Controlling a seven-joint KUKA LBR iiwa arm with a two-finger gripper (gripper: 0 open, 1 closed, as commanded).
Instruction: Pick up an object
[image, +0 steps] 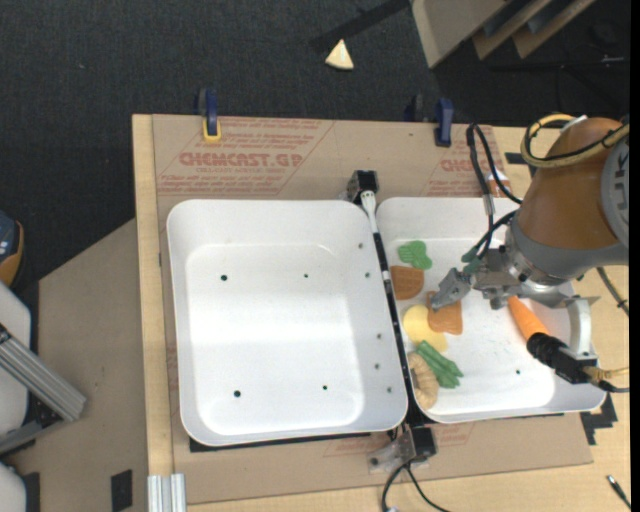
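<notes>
Going from the left, the left bin sits on the bench as a shallow white tray, and nothing can be made out lying inside it. Just across the shared rim, the right bin carries the whole jumble: a green piece at the top, a brown piece below it against the dividing wall, then a yellow piece, an orange piece touching it, a second green piece and a tan piece near the front rim. Farther right lies an orange carrot-like stick, its long axis running diagonally from upper left to lower right. The gripper reaches in from the right and hangs directly over the orange piece, tips pointing left and down. Whether anything sits between the fingers cannot be told, and their spread is unreadable against the clutter. The likeliest target, judging by position, is that orange piece, just below and slightly left of the tips, so the coming move seems a short descent rather than a sideways travel.
</notes>
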